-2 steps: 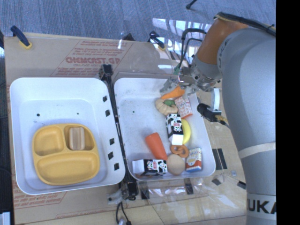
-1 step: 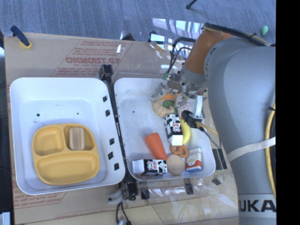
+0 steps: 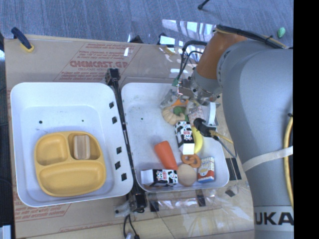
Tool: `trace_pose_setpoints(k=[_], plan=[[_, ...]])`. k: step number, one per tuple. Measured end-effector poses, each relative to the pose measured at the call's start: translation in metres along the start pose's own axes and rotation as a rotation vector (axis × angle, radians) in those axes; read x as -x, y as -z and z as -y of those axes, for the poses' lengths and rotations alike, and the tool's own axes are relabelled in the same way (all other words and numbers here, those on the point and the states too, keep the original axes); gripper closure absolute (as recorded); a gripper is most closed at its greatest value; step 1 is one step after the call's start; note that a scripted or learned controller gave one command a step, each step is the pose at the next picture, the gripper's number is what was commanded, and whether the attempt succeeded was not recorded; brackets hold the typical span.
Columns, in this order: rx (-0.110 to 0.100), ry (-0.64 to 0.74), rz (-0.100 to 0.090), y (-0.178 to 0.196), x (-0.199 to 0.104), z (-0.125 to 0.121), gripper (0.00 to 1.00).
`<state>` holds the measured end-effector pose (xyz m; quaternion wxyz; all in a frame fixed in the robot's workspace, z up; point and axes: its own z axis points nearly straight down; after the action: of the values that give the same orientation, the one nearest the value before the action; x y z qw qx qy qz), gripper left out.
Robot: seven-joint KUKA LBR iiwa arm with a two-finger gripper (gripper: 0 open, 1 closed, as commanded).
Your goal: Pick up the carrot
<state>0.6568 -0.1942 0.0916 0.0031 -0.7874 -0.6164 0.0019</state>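
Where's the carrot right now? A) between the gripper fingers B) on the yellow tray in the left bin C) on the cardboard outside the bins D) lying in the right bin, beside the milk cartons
D: the carrot lies on the floor of the right bin, near the milk carton, apart from the gripper further up.

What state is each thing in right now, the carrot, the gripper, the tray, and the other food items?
carrot: lying flat in the right bin, not held
gripper: low at the bin's far end, apart from the carrot
banana: lying beside a milk carton
second milk carton: on its side by the near wall
egg: resting beside the pretzel
yellow tray: flat in the left bin
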Motion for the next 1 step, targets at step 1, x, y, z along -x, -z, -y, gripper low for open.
trace_pose_setpoints(k=[1], plan=[[-0.001,0.009,0.001,0.0115,-0.0016,-0.0007,1.00]])
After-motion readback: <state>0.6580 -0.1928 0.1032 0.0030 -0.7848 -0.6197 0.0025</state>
